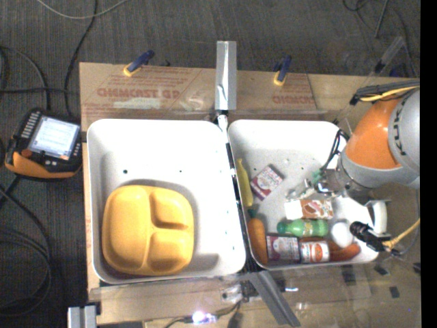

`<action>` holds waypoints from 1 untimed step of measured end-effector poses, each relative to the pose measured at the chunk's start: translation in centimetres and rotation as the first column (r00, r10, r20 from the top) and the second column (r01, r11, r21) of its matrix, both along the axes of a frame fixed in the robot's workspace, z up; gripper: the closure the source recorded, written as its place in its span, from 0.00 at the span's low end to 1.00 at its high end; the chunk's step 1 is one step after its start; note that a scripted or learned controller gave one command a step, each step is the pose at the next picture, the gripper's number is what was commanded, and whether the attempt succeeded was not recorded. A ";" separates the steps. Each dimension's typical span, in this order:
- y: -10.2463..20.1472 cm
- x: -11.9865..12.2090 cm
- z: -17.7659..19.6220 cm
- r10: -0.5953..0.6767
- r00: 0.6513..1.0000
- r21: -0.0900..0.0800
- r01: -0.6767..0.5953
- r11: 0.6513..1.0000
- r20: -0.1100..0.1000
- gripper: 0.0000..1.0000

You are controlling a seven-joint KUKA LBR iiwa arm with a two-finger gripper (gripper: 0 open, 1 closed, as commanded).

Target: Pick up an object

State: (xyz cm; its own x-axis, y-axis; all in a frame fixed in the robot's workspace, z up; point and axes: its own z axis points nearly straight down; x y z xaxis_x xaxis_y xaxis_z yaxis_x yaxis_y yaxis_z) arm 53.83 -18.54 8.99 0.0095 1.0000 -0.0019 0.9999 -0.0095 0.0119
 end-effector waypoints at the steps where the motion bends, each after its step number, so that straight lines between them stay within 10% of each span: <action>1: 0.8 3.7 0.7 0.106 0.994 0.004 -0.106 0.994 -0.013 0.00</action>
